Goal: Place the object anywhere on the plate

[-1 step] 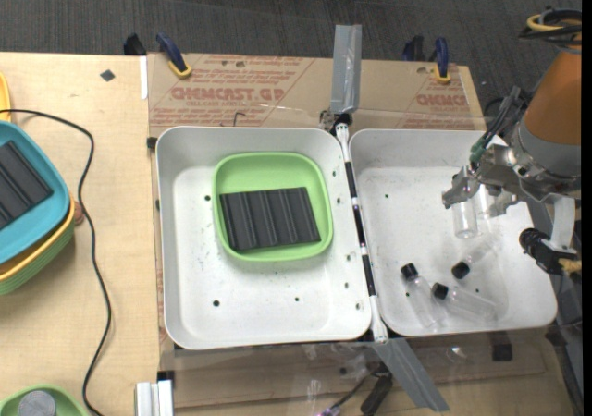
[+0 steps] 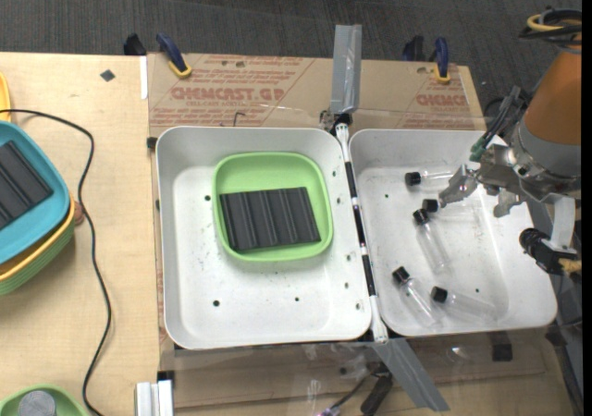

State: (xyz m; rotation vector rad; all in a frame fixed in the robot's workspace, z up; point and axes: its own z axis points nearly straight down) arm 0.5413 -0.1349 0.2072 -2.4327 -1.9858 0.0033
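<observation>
Square lime-green plastic plate [image 2: 271, 177] with a dark grey ribbed insert [image 2: 269, 219], two shallow white bins [image 2: 185, 248], clear plastic tubes with black caps [image 2: 430, 238], brown cardboard sheet [image 2: 231, 91] printed in red lettering, pale wooden bench [image 2: 65, 312]

Two shallow white bins sit side by side: a left bin [image 2: 185, 312] and a right bin [image 2: 518, 312]. The left bin holds one green plate [image 2: 271, 174] bearing one dark ribbed pad [image 2: 270, 218]. The right bin holds clear tubes with black caps; four caps [image 2: 400, 274] can be counted, though the clear bodies are hard to separate. Two blue clamps [image 2: 172, 54] grip the cardboard sheet [image 2: 240, 91] behind the bins. One black cable [image 2: 92, 248] crosses the wooden bench. One robot arm [image 2: 555, 118] reaches in.
</observation>
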